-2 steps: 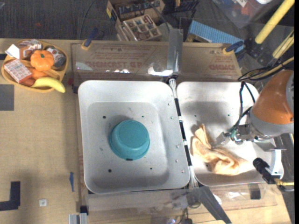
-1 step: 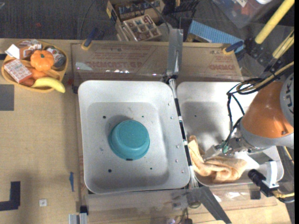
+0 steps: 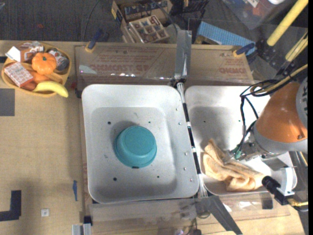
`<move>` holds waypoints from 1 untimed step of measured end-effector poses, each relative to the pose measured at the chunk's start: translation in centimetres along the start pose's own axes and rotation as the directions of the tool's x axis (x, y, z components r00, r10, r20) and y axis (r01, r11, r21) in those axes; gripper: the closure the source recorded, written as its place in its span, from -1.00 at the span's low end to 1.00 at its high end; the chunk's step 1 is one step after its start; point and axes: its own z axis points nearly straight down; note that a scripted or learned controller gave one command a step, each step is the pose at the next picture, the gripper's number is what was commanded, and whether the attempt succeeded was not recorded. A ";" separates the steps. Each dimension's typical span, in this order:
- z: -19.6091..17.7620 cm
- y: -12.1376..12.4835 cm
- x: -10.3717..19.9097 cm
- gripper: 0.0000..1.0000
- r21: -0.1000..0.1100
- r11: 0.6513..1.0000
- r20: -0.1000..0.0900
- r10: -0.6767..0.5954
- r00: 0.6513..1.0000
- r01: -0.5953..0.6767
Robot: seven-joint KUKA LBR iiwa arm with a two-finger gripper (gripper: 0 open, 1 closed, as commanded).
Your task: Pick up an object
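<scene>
Low at lower right, gripper [image 3: 238, 153] over crumpled tan cloth [image 3: 230, 168] in right bin [image 3: 205, 102] — claw state impossible to tell; nothing lifted yet.

You get even, fairly bright light from overhead. The two white bins [image 3: 98, 131] glare pale, almost washed out on their floors. The teal bowl [image 3: 136, 146] throws only a thin soft shadow at its lower rim. The floor beyond the counter [image 3: 39, 170] sits dim. Everything looks slightly soft and grainy, and the arm [image 3: 281, 119] at the right is blurred.
</scene>
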 end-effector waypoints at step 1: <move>0.9 -0.9 -3.0 1.00 0.002 0.925 -0.003 -0.381 0.925 0.381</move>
